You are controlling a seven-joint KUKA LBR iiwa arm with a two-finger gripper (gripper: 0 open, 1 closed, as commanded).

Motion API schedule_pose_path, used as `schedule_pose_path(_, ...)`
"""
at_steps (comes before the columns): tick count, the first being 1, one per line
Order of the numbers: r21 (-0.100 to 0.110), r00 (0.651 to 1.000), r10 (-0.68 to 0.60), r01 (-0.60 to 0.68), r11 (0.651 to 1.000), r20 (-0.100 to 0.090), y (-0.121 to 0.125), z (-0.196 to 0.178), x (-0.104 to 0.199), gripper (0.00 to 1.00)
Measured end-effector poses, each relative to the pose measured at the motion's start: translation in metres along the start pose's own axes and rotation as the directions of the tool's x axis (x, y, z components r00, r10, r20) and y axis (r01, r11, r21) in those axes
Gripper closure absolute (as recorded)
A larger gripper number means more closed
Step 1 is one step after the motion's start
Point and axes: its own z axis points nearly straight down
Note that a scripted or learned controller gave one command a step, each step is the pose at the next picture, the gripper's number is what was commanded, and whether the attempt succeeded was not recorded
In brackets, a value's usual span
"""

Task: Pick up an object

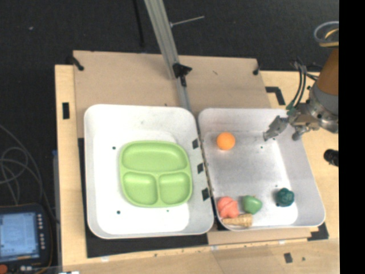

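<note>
The right bin [256, 170] holds an orange ball [226, 141] near its upper left. Along its front edge lie a pink object [227, 206], a green object [251, 204] and a tan piece [239, 221]. A dark teal object [284, 197] sits at the lower right. My gripper [283, 128] hangs over the bin's upper right edge, well to the right of the orange ball, with its fingers spread open and nothing between them.
The left bin [102, 170] carries a light green three-compartment tray [155, 173]. A grey metal pole [165, 44] slants up from between the bins. A screen [20, 233] and cables lie off the bench at lower left.
</note>
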Motion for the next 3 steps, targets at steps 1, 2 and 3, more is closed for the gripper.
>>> schedule_pose_path(1, 0.001, 1.0, -0.001, 0.001, 1.0, 0.001, 0.0, 0.0, 0.0, 0.0)
schedule_pose_path(2, 0.004, 1.0, 0.001, -0.001, 1.0, 0.0, 0.008, 0.056, -0.006, 0.0)
schedule_pose_path(3, 0.005, 1.0, 0.003, -0.003, 1.0, 0.0, 0.006, 0.108, -0.007, 0.0)
